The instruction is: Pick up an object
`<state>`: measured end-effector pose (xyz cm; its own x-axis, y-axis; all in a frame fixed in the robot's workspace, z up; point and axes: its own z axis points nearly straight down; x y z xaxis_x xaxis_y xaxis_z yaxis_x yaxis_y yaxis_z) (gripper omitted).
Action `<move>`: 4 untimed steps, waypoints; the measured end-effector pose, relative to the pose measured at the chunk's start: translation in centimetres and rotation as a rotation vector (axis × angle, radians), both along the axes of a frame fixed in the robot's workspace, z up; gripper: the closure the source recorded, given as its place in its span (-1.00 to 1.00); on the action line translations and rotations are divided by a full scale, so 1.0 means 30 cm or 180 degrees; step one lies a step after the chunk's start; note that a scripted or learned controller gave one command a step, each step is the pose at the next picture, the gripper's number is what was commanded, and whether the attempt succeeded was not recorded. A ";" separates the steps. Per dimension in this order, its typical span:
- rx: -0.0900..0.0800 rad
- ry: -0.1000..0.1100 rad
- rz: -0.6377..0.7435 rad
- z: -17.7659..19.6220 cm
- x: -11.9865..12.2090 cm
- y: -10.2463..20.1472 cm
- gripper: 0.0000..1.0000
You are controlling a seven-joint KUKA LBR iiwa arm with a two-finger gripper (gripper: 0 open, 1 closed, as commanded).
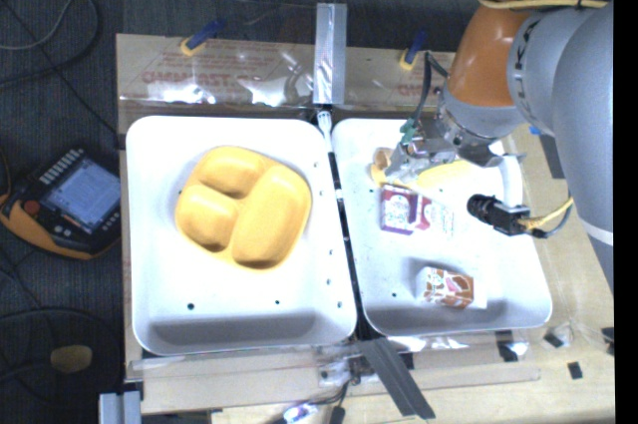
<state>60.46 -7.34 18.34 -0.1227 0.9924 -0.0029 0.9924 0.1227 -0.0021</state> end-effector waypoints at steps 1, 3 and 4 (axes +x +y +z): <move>-0.0005 0.0000 -0.0003 0.000 0.000 -0.002 -1.00; -0.0008 0.0012 -0.0027 -0.249 -0.063 -0.145 1.00; 0.0004 0.0000 -0.0123 -0.217 -0.093 -0.248 1.00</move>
